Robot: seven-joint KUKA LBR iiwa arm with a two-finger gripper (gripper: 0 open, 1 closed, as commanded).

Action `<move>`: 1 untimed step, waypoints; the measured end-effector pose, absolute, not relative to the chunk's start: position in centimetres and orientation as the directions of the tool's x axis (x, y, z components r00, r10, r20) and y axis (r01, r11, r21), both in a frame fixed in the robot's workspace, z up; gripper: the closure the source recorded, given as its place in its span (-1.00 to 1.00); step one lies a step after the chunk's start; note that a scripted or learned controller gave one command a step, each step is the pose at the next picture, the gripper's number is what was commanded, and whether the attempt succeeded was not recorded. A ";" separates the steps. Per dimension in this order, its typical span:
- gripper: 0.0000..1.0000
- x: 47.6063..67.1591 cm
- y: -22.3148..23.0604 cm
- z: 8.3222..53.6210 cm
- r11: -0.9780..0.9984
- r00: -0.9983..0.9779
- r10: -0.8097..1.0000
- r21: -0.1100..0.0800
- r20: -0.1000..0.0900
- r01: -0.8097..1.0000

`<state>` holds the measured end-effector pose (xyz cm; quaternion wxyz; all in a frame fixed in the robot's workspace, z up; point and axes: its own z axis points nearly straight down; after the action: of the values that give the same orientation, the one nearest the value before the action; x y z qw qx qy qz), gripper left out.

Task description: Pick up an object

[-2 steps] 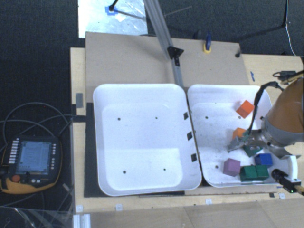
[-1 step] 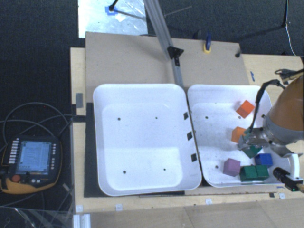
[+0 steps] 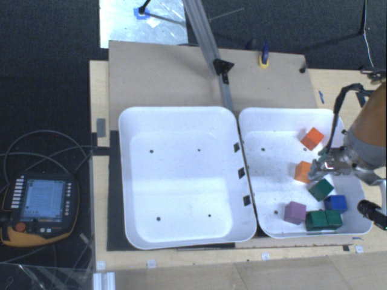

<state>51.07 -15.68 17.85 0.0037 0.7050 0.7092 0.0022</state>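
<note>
Blocks: six in all, every one of them in the right bin [image 3: 275,219].
Orange blocks: two — one [image 3: 312,138] lay near the bin's far right corner, the other [image 3: 302,172] sat lower, mid-bin, just beside the gripper.
Green blocks: two — a dark green block [image 3: 321,189] lay tilted just below the gripper; a larger green block [image 3: 323,220] rested against the near wall.
Blue block: one [image 3: 336,203], between the two green ones and touching the larger.
Purple block: one [image 3: 295,212], just left of the larger green block.
Gripper: one [image 3: 321,167], low over the right bin's right half, tip at the lower orange block; whether its fingers were spread or pressed together could not be told, and no block showed between them.
Arm: one [image 3: 370,132], reaching in from the right.
Bins: two, side by side; left bin [image 3: 130,125] white, like its neighbour.
Pendant: one [image 3: 39,209], on the dark floor left of the bench.
</note>
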 end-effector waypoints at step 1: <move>1.00 51.3 -15.7 20.6 0.005 -0.005 1.000 0.006 -0.002 1.000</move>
<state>51.28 -15.71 20.60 0.0027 0.7053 0.7089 0.0016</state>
